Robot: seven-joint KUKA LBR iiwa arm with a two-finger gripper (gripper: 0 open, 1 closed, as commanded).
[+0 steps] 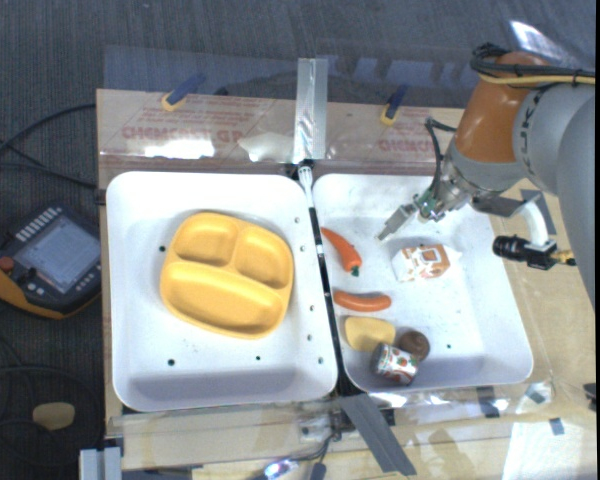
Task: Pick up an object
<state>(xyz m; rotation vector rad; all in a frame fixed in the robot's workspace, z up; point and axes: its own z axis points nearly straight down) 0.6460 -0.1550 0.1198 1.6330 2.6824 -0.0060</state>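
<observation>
Carton (421, 262), white with orange print, lies in the right bin (500, 343), just below and slightly left of the gripper (408, 216), apart from it. Whether the gripper is spread or pinched I cannot tell; it holds nothing visible. Carton's long axis runs roughly left-right. Its print is unreadable. Further left of the carton lies a pepper (342, 249), below-left a sausage (361, 300).

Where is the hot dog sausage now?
The sausage lies in the right bin, near its left wall, below the orange pepper and just above the yellow food piece.

A yellow tray (228, 273) in a white bin (130, 298); orange chili (342, 249), red sausage (362, 300), white-and-orange carton (422, 262).
</observation>
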